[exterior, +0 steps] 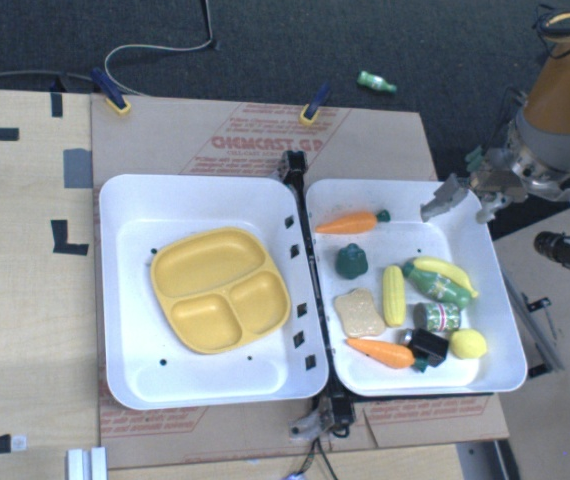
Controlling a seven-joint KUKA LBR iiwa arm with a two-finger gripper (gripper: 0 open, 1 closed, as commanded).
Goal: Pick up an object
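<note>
Although the arm (555, 98) reaches in at three o'clock, nothing is lifted yet, so by my reading the whole pick remains to be done. On the tabletop (25, 268), the left bin (125, 368) carries a yellow divided plate (220, 288) at its centre. The right bin (505, 363) holds every candidate: a carrot (346, 224) at twelve o'clock, a yellow banana (445, 270) and a corn cob (394, 295) towards three, a bread slice (359, 312) at the centre, a second carrot (381, 352) at six, and a lemon (468, 344) at five. The gripper (462, 200) hangs above that bin's one o'clock corner, its two fingers spread wide with nothing between them.
</note>
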